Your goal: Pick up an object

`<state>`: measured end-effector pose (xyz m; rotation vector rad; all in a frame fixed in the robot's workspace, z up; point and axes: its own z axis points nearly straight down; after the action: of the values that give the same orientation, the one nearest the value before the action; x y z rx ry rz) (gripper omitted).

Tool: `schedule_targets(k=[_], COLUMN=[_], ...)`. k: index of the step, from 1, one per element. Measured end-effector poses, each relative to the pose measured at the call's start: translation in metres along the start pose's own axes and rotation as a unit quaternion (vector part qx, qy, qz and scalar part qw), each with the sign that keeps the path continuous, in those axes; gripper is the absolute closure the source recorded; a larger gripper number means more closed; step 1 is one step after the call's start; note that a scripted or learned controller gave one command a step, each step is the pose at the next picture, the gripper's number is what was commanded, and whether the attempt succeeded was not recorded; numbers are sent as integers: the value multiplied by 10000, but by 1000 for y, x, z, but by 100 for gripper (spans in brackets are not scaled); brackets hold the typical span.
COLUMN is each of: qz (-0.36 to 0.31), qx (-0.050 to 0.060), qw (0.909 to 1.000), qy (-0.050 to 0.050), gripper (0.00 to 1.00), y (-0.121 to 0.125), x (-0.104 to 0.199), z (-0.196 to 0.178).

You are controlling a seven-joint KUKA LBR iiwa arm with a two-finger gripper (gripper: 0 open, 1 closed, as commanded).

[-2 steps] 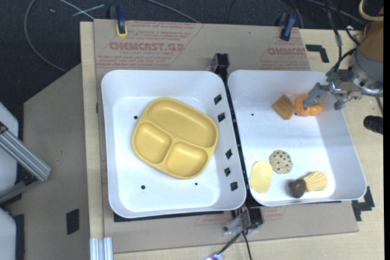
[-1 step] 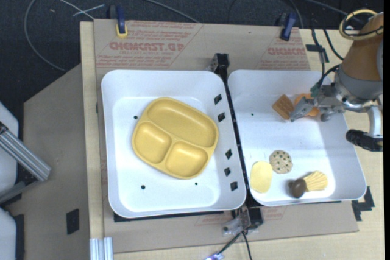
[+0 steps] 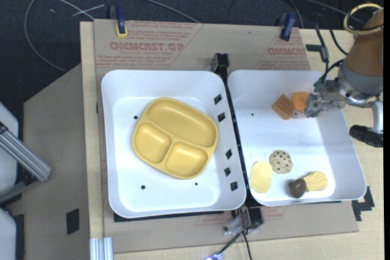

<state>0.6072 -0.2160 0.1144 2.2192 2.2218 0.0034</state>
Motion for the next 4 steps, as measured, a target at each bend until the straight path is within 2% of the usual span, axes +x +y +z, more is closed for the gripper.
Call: schedule_targets(k=[2,3,4], qz=[-1,-20,-29], qx=[-18,18,-3], qw=[10000,10000,10000], qy=[-11,8,11], gripper=[100,100,100], y=[7,13,23], x=[9,56,117], z=[-93,-88,-100])
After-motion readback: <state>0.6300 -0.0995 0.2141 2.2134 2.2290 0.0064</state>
